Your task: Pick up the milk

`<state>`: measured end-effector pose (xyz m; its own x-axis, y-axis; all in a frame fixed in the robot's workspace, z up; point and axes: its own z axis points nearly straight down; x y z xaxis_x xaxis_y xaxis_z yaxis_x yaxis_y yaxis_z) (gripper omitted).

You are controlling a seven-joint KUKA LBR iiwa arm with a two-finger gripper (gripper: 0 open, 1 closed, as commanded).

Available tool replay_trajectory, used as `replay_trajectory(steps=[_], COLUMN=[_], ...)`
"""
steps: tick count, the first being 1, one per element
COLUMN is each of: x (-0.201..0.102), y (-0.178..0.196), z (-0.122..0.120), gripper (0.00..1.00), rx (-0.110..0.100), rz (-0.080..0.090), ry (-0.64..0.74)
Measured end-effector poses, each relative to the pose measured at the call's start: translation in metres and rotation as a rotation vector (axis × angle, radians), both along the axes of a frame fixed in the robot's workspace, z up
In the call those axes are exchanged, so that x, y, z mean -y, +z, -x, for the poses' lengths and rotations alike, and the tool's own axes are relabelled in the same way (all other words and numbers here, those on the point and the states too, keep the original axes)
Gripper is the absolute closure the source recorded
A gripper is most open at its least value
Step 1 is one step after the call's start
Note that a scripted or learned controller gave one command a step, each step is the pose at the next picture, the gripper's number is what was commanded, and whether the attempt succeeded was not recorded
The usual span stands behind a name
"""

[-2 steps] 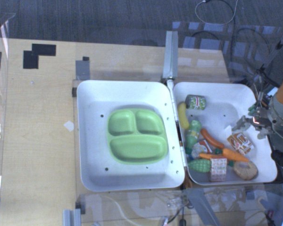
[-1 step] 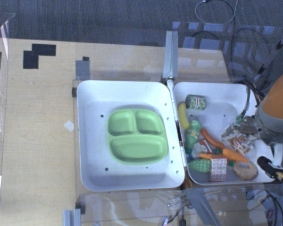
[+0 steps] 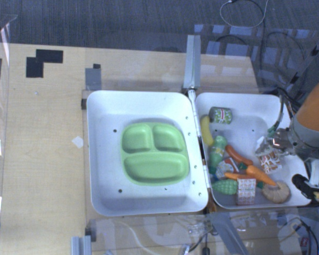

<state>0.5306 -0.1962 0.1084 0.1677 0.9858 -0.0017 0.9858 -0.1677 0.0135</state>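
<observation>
Milk carton (image 3: pixel 246 191) stands at right bin's (image 3: pixel 255 106) near edge, beside cookie (image 3: pixel 276 193).

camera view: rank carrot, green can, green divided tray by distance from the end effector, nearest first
End effector sits over the right bin's right side.
1. Carrot: right bin, just below-left of the end effector.
2. Green can: right bin, upper-left corner.
3. Green divided tray: middle of the left bin, farthest.

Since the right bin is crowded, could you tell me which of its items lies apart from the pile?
The green can, lying on its side near the right bin's far wall. The banana, carrots and carton crowd together nearer the camera.
</observation>
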Motion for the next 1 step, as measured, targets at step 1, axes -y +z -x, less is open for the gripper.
replay_trajectory(steps=[1], x=[-0.0545], y=[0.1074], z=[-0.0201], gripper=[1.0], rx=[-0.008], rz=[-0.003], ry=[-0.054])
